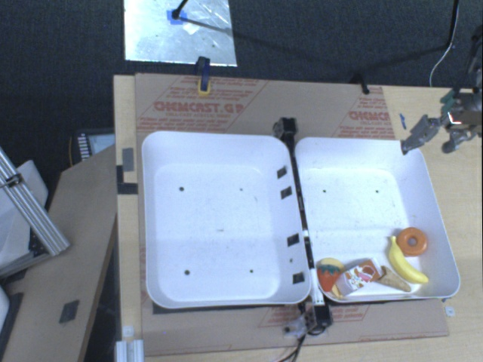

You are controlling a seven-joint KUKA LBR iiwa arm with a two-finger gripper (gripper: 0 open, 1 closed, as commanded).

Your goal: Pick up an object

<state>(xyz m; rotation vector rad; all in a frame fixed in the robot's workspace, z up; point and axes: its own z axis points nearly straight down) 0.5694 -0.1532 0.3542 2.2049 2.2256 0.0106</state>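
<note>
So in the camera view all the stuff is bunched in the right bin's [362, 194] near corner: banana [406, 262], orange donut [412, 240], tomato [330, 274], snack packet [358, 277]. They're probably there because the walls stop them. The gripper [434, 136] hangs past that bin's far right corner, spread apart, grasping nothing. There's lots of bare floor for coming down, but the walls crowd any grab.

Board under the bins [226, 96], left of centre: "CHEMCAST G P" in red, printed upside down as seen
Same board, right corner by the far bin: more red lettering, too slanted to read
Small packet [358, 276] in right bin: print illegible
</note>
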